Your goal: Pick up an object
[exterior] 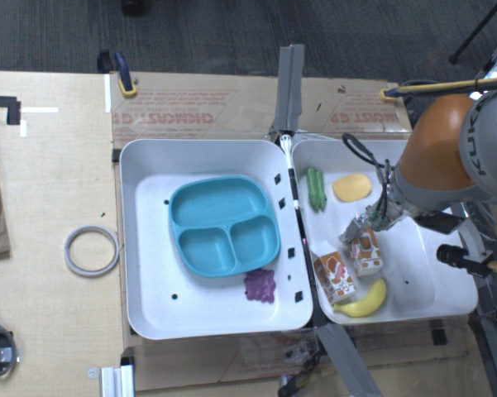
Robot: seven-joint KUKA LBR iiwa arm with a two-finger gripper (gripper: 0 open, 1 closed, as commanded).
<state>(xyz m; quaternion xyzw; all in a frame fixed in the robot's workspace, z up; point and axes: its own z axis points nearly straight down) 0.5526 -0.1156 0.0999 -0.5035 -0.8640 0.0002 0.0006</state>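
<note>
Where jaws (pixel 357 227) hover — carton (pixel 366 252) just below.

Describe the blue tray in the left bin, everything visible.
The blue tray is a turquoise plastic-looking divided plate with rounded corners: one long compartment along the far side, two smaller ones nearer the camera. All three look empty. It lies flat and slightly rotated on the left bin's floor, roughly centred. The purple grape bunch sits at its near-right corner, seemingly touching the rim.
</note>
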